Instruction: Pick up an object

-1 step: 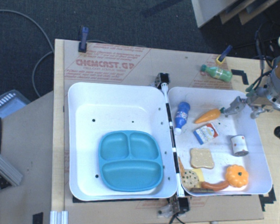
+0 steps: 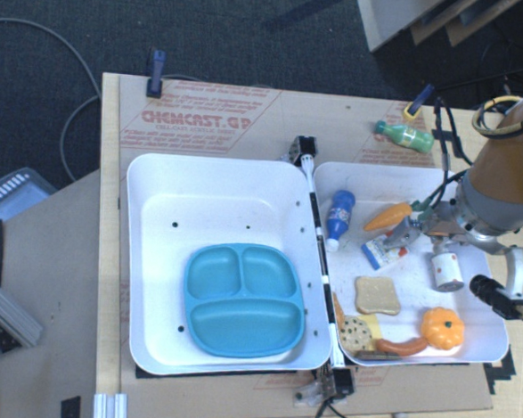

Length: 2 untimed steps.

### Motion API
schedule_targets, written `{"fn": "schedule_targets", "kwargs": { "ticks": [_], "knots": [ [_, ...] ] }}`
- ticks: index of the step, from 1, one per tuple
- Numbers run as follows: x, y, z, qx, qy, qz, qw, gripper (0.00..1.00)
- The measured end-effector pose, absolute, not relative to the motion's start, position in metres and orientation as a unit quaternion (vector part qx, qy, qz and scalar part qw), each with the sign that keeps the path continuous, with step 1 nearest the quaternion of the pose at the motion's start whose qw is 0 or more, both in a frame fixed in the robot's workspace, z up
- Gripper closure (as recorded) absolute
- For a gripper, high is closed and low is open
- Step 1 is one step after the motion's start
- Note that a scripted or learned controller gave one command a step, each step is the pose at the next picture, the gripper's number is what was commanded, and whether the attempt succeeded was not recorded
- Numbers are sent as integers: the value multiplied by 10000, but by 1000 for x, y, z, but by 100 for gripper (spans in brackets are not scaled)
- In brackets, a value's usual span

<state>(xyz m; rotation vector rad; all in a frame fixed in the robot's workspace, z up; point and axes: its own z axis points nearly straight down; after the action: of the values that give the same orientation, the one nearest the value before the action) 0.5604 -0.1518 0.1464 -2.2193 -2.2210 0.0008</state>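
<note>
Camera view shows 2 white bins on the table (image 2: 205, 119). Left bin (image 2: 152, 241) holds a blue plate (image 2: 244, 299) with 3 compartments. Right bin (image 2: 493, 340) holds a blue bottle (image 2: 339, 215), carrot (image 2: 388, 216), toast (image 2: 377, 296), cheese (image 2: 355, 332), sausage (image 2: 400, 347), small pumpkin (image 2: 442, 328) and white can (image 2: 446, 270). The arm (image 2: 507, 172) reaches in from the right, its gripper (image 2: 414, 225) low over the far part of that bin, beside the carrot and just above a small tube (image 2: 383, 252). Whether anything is gripped, I cannot tell.
</note>
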Motion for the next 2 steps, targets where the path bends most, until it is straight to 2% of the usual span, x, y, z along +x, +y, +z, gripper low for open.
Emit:
{"fn": "schedule_targets", "kwargs": {
  "ticks": [1, 2],
  "knots": [
    [519, -120, 86, -7070, -7072, -6, -6, 0],
    [491, -93, 87, -7074, -7069, -19, -22, 0]
  ]
}}
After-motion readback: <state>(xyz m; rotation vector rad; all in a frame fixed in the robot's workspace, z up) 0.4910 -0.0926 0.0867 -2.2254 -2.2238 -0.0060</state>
